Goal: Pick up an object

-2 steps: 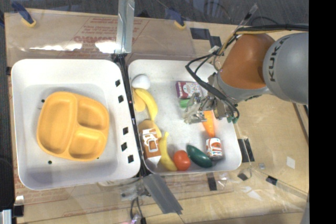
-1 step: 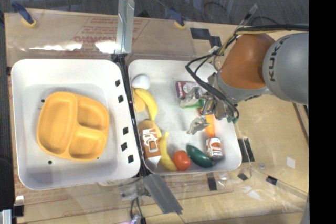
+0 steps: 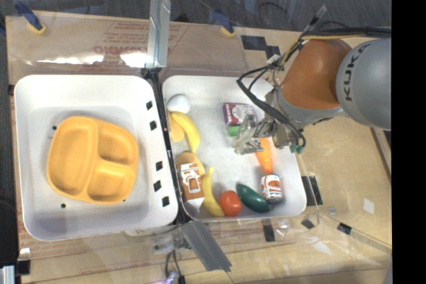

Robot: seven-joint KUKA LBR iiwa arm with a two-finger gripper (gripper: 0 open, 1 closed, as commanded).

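1. Progress so far is partial: the gripper (image 3: pixel 247 136) is down inside the right bin (image 3: pixel 213 86), right of frame centre, among the objects, but nothing is seen lifted clear.
2. Whether the gripper is spread or closed I cannot tell; cables and wrist hardware clutter that spot.
3. Nearest candidates: an orange carrot (image 3: pixel 265 157) just right of and below the gripper, a small green piece (image 3: pixel 233 131) at its left, and a dark red packet (image 3: pixel 234 113) just above.
4. Other choices lie along the bin's left and lower sides: a white ball (image 3: pixel 178 103), a banana (image 3: pixel 186 130), a brown bottle (image 3: pixel 191 179), a tomato (image 3: pixel 230 203), a green vegetable (image 3: pixel 252 197) and a small can (image 3: pixel 271 187).
5. The left bin (image 3: pixel 26 143) holds a yellow divided tray (image 3: pixel 92 157).
6. Left to do, as I judge it: secure one object and raise it off the bin floor.
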